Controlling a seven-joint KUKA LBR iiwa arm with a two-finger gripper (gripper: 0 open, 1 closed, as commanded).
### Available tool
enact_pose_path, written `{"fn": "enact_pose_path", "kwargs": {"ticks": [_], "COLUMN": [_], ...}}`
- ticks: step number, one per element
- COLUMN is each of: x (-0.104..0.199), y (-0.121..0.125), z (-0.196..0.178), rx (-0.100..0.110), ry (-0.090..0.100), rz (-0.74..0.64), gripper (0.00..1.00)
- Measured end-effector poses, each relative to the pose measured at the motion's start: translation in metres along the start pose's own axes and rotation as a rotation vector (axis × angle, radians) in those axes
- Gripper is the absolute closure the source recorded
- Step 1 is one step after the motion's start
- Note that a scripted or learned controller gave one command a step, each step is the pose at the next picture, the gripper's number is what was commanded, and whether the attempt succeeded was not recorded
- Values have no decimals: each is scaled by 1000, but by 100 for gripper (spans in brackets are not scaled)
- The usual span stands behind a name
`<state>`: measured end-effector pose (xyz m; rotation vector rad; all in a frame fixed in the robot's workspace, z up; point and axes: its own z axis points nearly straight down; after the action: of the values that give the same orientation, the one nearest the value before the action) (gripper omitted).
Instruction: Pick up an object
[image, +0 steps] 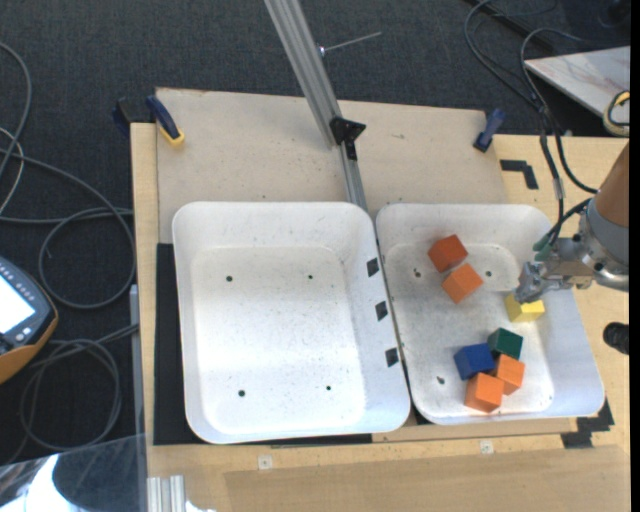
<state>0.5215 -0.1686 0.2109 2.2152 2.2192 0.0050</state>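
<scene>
The yellow block (526, 308) is seen at 3 o'clock in the right bin (572, 352), directly under the gripper (530, 285), whose grip state can't be told.

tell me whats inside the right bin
Seven blocks in the right bin: four orange, one blue, one green, one yellow partly covered by the gripper.
</scene>
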Motion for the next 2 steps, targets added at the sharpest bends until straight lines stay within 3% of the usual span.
{"fn": "enact_pose_path", "kwargs": {"ticks": [1, 2], "x": [-7, 41], "y": [2, 1], "z": [-45, -52], "rx": [0, 5], "ry": [0, 5], "rz": [1, -4], "gripper": [100, 100]}}
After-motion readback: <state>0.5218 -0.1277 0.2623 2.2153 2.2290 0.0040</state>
